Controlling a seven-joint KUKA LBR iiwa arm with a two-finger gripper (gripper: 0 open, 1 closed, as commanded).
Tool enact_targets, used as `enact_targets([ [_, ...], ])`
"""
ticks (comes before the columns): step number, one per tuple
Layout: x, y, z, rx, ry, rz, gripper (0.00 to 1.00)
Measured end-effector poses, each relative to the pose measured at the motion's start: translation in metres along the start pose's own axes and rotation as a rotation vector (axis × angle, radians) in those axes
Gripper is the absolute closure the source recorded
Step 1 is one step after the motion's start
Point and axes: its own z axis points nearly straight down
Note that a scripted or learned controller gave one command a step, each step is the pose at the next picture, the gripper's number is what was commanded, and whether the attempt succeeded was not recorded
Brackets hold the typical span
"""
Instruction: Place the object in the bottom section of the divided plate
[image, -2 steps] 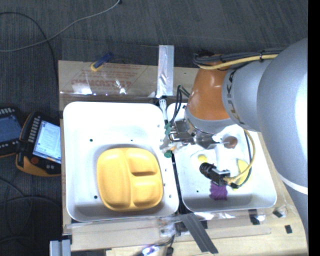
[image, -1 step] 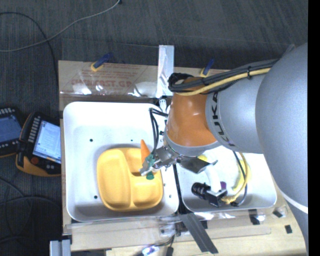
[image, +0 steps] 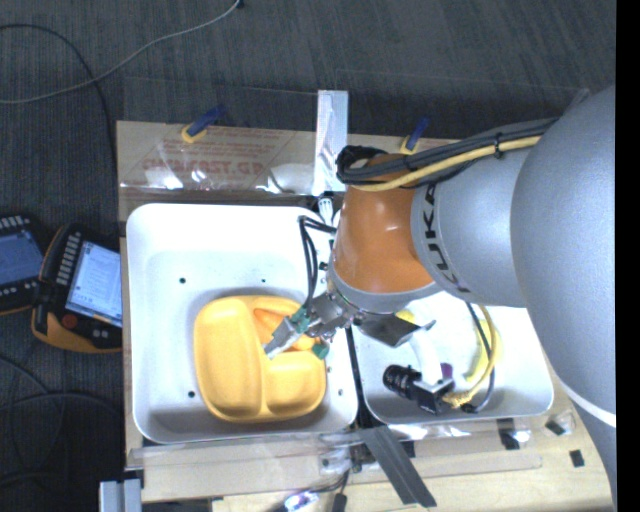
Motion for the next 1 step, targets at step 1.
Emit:
enact_targets([
  [1,0.0007,0.0007,-0.0081,0.001,0.002,0.0,1.0],
])
